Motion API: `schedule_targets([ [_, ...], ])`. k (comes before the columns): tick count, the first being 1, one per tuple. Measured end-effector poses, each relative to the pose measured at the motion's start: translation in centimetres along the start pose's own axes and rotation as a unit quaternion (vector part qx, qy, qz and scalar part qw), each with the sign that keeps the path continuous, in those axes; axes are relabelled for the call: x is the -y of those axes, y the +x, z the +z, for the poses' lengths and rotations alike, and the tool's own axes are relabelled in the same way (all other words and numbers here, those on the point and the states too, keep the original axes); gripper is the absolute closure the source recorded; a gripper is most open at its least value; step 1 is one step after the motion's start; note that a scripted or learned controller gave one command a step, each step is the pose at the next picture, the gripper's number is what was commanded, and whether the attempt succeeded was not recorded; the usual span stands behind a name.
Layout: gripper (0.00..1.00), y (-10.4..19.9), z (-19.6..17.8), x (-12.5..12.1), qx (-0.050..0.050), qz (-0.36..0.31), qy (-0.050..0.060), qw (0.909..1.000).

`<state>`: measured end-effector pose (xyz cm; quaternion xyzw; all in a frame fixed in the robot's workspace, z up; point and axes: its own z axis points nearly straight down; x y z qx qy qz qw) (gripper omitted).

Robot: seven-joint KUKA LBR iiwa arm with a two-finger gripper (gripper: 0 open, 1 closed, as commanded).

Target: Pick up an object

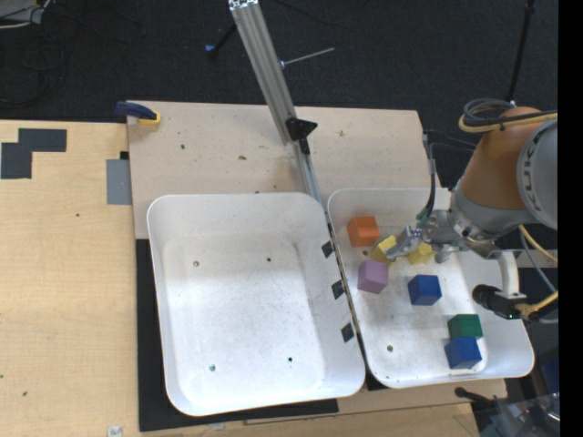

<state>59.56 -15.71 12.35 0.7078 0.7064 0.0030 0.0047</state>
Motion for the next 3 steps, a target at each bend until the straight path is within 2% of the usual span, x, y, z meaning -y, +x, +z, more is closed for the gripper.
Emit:
schedule_targets([
  [1, 1.00, -0.1, -0.9, 0.0, -0.001, 0.004, 0.001, 1.0000],
  [2, 1.00, -1.1, -6.4, 0.4, -0.001, 0.002, 0.004, 1.0000],
  [3, 1.00, -1.2, -11.7, 0.2, -0.001, -0.001, 0.003, 1.0000],
])
